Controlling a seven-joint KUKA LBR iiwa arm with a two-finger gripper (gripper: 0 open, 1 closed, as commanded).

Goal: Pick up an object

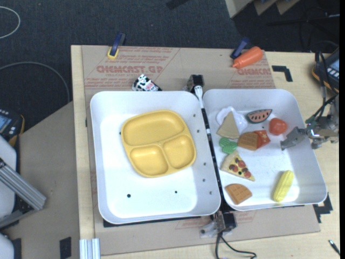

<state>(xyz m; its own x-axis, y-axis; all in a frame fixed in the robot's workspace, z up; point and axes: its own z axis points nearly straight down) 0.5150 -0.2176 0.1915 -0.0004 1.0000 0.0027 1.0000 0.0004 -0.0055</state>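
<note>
We are seeing: pale wooden table [161, 63] sitting on dark carpet [81, 15] | toy corn cob [283, 185] lying in right white bin [302, 161] | tool [294, 138] hovering near red tomato [278, 126], state unclear

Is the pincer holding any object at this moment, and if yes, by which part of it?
Nothing is held. The pincer hangs over the right bin, just right of the red tomato, with no toy between its fingers.
</note>
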